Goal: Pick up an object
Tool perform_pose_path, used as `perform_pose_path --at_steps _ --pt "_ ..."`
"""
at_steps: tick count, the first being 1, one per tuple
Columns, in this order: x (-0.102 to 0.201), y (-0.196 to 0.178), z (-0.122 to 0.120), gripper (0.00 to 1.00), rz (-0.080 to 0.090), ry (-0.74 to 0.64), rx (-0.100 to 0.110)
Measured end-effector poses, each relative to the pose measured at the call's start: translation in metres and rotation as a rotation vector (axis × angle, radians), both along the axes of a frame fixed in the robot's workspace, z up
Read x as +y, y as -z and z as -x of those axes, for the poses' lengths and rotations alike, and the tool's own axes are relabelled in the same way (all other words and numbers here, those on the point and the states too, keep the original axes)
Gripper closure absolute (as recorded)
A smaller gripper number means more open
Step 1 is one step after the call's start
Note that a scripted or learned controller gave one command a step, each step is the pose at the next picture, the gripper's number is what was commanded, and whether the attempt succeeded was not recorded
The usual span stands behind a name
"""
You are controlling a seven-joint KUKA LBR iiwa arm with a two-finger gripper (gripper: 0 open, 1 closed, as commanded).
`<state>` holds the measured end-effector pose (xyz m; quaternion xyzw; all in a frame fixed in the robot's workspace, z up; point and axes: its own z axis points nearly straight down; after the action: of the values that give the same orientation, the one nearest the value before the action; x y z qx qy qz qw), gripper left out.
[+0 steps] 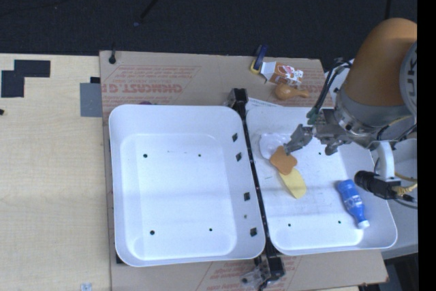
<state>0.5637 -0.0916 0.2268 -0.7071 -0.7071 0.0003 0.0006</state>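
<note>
Three loose things lie in the right bin [381, 242], and none looks lifted yet, so the pick seems barely begun. The gripper [300, 138] hangs low over that bin, reaching in from the right under the orange-banded arm [385, 71]. Just below its tip, close or perhaps touching, sits an orange piece [283, 161]; a yellow piece [294, 183] lies beyond that, touching it, and a pale crumpled bit [270, 143] lies just beside the tip on the far side from the arm. A blue bottle [353, 202] rests well apart, below the wrist. Whether the fingers stand apart or together I cannot tell; nothing shows plainly between them. What seems left: closing on the orange piece, most likely the target, then raising it clear. The left bin [122, 146] lies well apart from the tool.
</note>
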Motion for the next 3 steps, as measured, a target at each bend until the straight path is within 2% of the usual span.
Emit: perform_pose_path --at_steps 1,2,3 --pt "-0.007 0.144 -0.035 0.00 0.000 0.000 0.000" --pt "0.003 0.139 -0.068 0.00 -0.001 -0.001 -0.002" --pt "0.001 0.125 -0.069 1.00 0.001 0.003 -0.009"
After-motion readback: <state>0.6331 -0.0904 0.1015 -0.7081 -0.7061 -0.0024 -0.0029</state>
